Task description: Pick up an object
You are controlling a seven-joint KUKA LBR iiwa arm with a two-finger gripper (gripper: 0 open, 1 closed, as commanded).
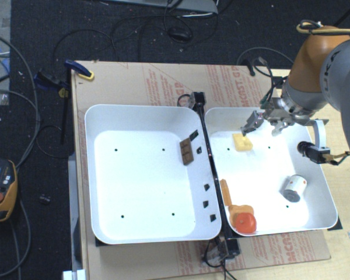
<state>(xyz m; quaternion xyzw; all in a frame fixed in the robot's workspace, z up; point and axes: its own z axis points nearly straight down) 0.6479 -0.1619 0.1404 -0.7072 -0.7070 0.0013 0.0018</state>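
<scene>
The yellow block (242, 143) lies near the back of the right bin (321, 197), well apart from the other things there: a white cup (293, 188) on its side toward the right wall, and an orange tool (238, 209) with a red ball end in the front left corner. The gripper (266, 121) hangs just above and behind the block, fingers spread wide, nothing between them. One finger (251, 123) sits near the block's top edge; the other is off to the right. From here the block looks like the target, and I'd say the approach isn't finished. To do it well, the gripper should shift slightly forward and left so the block sits squarely between the fingers, then descend straight down until the tips nearly reach the bin floor before closing. The block looks small and soft-edged, so an off-centre squeeze could flick it sideways. In the left bin (105, 156) a brown piece (187, 151) leans by the dividing wall, no concern here.
</scene>
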